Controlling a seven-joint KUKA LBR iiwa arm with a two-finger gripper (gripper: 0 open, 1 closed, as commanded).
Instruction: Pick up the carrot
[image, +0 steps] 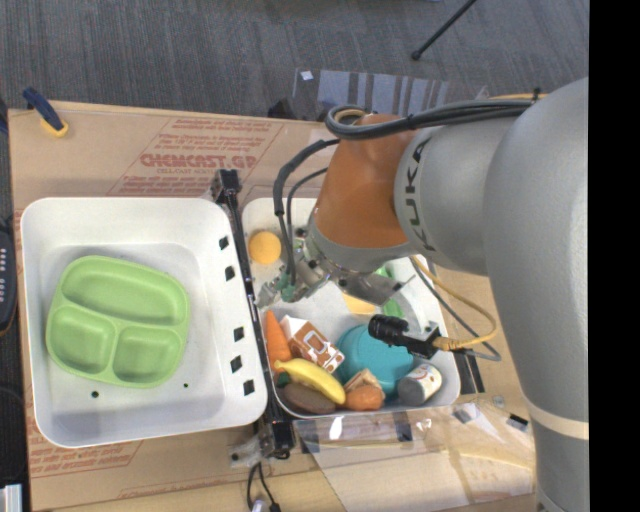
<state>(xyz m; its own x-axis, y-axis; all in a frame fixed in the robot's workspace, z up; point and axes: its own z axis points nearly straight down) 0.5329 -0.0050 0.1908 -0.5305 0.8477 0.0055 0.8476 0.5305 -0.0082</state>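
While the gripper (292, 283) hovers over the right bin (452, 385), you cannot tell its state. The carrot (277, 341) lies against that bin's left wall, just below it. Come down along its length. A banana (312, 379) and small box (313, 345) crowd it; a green tray (118, 320) sits in the left bin (60, 222).

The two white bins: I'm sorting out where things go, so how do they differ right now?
The left bin holds one thing, a green divided plate; the right bin is crowded with toy food, among them a carrot, a banana and a teal bowl. The arm hangs over the right bin, not the left bin. Both are shallow, white and set side by side.
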